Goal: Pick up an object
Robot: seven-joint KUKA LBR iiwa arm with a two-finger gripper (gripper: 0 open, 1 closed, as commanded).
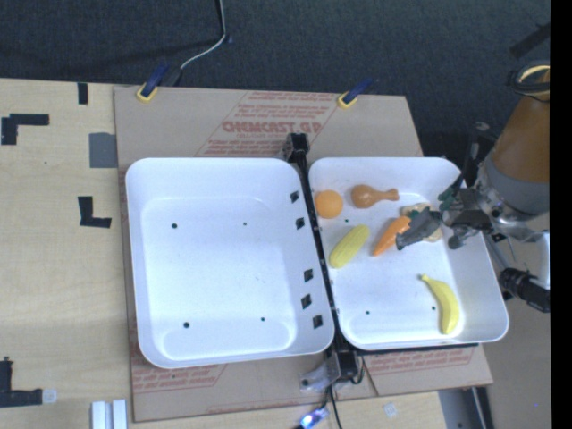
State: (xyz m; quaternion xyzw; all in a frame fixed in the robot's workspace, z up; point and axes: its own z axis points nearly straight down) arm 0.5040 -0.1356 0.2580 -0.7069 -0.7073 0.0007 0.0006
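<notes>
While the gripper point(418, 226) hangs low over the right bin point(474, 329), whether it grips anything cannot be told. Nothing looks lifted: the carrot point(388, 237) lies just beside it, so the pick remains

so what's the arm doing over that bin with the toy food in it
The grey arm reaches in from the right and its tool is low over the right bin, close to the carrot and a small pale item beside it. Nothing is clearly lifted; whether the tool grips anything can't be told from this view. In the same bin lie an orange, a corn cob, a brown drumstick and a banana. The left bin sits alongside.
</notes>
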